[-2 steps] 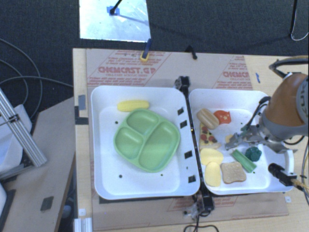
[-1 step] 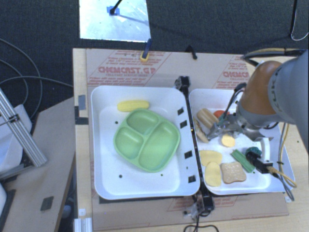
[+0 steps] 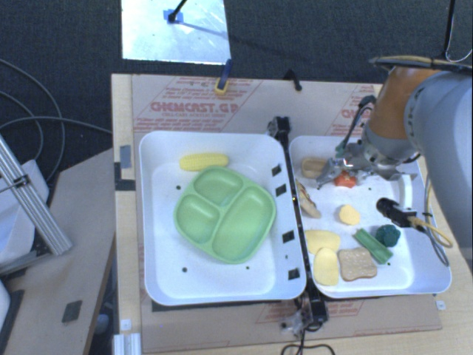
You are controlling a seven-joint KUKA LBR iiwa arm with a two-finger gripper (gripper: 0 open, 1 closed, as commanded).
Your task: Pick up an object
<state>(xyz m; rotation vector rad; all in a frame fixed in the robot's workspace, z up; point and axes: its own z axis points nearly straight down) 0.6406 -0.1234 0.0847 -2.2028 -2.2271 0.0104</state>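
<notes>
The gripper (image 3: 342, 170) is low in the right bin (image 3: 436, 272), near that bin's back wall, with the grey arm reaching in from the right. A small orange-red toy food (image 3: 346, 182) lies right at the gripper's tip. It is too small and too hidden to tell whether the gripper is clenched on it or released, or whether the two only meet. Just to the left of it sits a tan bread-like piece (image 3: 313, 167).

Further forward in the same bin lie a pale peeled-banana piece (image 3: 307, 201) close to the divider, a small yellow lemon-like lump (image 3: 349, 214), two yellow slices (image 3: 322, 240) and (image 3: 326, 265), a slice of toast (image 3: 357, 264), a green stick (image 3: 372, 245) and a piece of broccoli (image 3: 388, 235) just beside that stick.

The left bin (image 3: 159, 272) holds a green divided plate (image 3: 225, 214) and, behind it, a yellow banana-shaped piece (image 3: 204, 161). Both bins rest on a cardboard sheet (image 3: 196, 108) on the tabletop (image 3: 81, 220).
</notes>
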